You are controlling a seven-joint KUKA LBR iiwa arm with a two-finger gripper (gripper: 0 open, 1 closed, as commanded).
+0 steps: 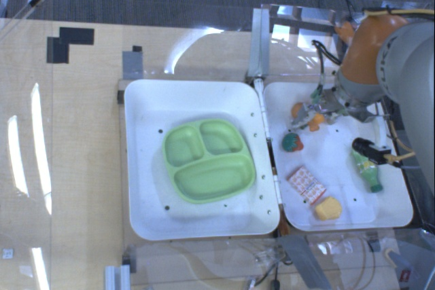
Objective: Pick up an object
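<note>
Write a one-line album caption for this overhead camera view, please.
Robot arm reaches into the right bin of toys, gripper over an orange piece; green tray waits in left bin.

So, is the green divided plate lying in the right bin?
No, the green divided plate lies in the left bin, alone there.

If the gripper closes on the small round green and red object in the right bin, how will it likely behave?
The small round green and red object looks ball-like, so it may roll off on the smooth white right bin floor. It seems small and probably light. Its curved sides might slip from the gripper.
</note>
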